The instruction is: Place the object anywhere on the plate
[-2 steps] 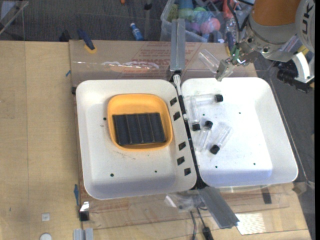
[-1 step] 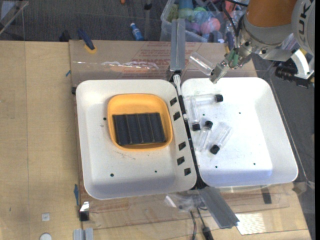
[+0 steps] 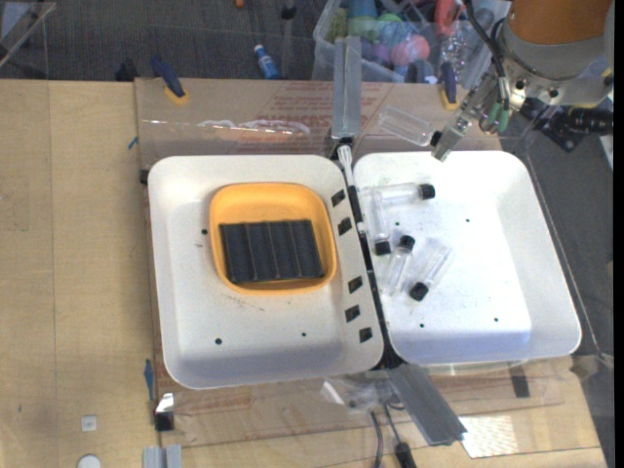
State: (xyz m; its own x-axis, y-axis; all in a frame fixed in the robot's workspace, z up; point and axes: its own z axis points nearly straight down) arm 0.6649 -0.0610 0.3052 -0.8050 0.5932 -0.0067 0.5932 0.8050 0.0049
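Far to the left lay bare bench, then the left bin (image 3: 185, 349), white and shallow, with the orange plate (image 3: 268, 197) sitting in its middle. A dark ridged slab (image 3: 271, 252) covered most of the plate's floor, so that only the orange rim and a strip at the back showed. Nothing else lay on the plate. A row of small black tabs (image 3: 349, 256) ran down the seam where the two bins met. Just past the seam, in the left half of the right bin (image 3: 492, 305), lay the clear vials (image 3: 429, 264) with black caps. They were so transparent against the white that their outlines were hard to follow, and I could not count them for certain, three or perhaps four, some lying close together near the seam. Which of them was the object I could not tell, but all were in the right bin, well apart from the plate. My gripper (image 3: 444, 145) hung over the back rim of that bin, tilted, beyond the vials and touching none of them. It was small and dark against the clutter, and whether it was released or clenched I could not make out. I saw nothing in it. My orange band (image 3: 558, 8) was cut off by the top edge.
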